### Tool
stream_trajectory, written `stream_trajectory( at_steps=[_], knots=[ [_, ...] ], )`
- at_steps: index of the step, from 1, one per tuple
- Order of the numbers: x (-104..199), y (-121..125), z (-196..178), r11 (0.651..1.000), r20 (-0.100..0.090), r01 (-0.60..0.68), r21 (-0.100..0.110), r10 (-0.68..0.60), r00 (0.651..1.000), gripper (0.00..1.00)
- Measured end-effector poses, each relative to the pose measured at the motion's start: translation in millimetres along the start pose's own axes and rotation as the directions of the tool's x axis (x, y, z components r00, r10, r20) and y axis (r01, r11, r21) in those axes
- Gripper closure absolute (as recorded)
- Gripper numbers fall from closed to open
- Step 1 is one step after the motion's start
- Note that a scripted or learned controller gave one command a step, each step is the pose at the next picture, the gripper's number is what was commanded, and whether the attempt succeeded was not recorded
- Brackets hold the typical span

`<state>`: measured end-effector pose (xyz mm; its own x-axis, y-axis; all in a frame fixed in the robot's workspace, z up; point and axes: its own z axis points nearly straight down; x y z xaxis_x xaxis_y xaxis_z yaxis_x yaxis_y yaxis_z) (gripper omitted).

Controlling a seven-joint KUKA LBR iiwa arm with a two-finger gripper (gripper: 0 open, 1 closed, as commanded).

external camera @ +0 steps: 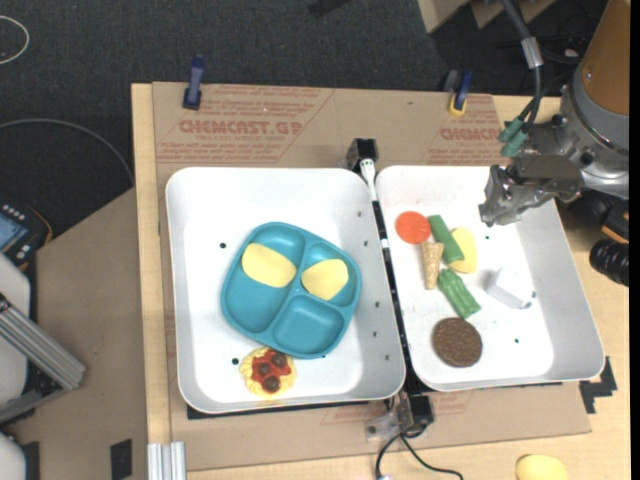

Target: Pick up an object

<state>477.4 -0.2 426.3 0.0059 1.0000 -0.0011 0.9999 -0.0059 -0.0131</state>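
Camera view: hand (497, 211) above round brown cookie (457, 342), smooth white bin (560, 268).

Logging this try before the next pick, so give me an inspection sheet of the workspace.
Surface: cardboard sheet under two white bins, left bin and right bin.
Job's things: right bin holds orange disc, cone, yellow piece, green pieces, brown cookie, white block.
Clutter: left bin holds blue divided plate with two yellow pieces; small pizza beside it.
Hand: hand over the right bin's far edge, nothing seen between its fingers.
Cables: black cable at the near edge.
Surroundings: dark carpet; blue clamp.
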Motion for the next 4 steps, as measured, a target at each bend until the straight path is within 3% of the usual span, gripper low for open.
stream_trajectory(
  at_steps=[1,2,3,4],
  knots=[
    [-50,2,70,1.0,-0.001,0.0,-0.004,0.0,1.0,1.0],
    [-17,23,-119,0.999,-0.001,0.01,-0.036,-0.01,1.0,1.0],
    [-46,0,-77,1.0,-0.001,0.001,-0.009,-0.001,1.0,1.0],
    [-131,48,132,1.0,-0.002,-0.001,0.003,0.001,1.0,1.0]
  ],
)
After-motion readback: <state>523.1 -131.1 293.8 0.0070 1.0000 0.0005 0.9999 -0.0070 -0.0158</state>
